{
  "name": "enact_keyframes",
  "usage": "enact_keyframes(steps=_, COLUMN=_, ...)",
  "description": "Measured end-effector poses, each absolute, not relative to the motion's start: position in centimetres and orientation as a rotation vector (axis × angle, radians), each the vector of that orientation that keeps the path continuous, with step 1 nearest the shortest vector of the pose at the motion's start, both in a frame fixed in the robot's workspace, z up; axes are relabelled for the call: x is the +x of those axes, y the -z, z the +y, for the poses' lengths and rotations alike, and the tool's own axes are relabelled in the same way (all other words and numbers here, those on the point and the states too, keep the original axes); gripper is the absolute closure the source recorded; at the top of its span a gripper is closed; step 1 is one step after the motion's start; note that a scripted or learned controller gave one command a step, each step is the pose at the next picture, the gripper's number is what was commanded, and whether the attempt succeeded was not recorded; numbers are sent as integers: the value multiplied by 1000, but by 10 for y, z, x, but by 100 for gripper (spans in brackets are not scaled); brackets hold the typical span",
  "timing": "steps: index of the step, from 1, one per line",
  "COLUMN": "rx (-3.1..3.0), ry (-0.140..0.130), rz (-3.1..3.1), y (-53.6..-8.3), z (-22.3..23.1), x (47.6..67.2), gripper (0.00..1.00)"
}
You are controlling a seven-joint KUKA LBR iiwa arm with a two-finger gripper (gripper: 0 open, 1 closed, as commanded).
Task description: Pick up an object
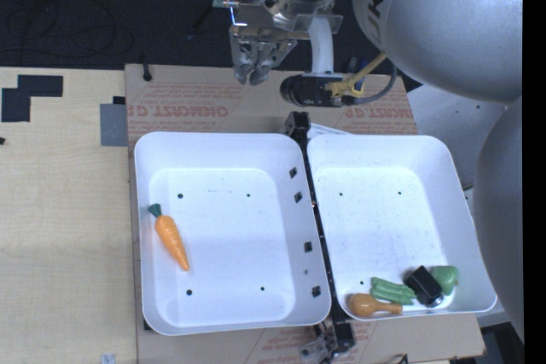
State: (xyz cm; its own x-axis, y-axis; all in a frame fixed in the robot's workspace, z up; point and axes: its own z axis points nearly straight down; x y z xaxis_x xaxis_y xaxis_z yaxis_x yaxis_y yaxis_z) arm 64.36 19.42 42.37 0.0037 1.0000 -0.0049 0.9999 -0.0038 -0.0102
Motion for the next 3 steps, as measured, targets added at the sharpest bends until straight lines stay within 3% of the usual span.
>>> enact_keyframes(steps=1, rx=-2220, ry=-9, rz=-2220, y=-410, z=194, x=643, gripper=100)
enact_keyframes(steps=2, rx=-2223, ry=15, rz=-2229, y=-547, z=182, x=643, gripper=100)
enact_keyframes(steps=3, rx=-2223, ry=-24, rz=-2209, y=-415, z=120, x=643, gripper=100)
